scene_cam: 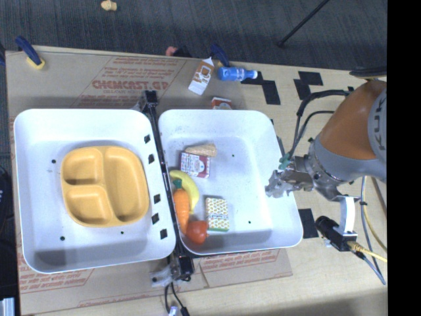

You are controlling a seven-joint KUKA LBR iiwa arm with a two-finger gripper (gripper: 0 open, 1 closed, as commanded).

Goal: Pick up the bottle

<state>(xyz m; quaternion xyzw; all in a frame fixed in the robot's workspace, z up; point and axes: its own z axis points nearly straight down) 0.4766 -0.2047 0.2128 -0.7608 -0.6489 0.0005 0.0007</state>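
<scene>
Blue plastic bottle (235, 74) lies outside the right white bin (266, 127), on the bench. Gripper (276, 186) hovers at that bin's right wall, well apart; finger state indeterminate.

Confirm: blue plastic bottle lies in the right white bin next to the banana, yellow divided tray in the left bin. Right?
Not quite. The camera view shows the blue plastic bottle lying on the bench beyond the right white bin, outside it. The yellow divided tray does sit in the left white bin.
</scene>
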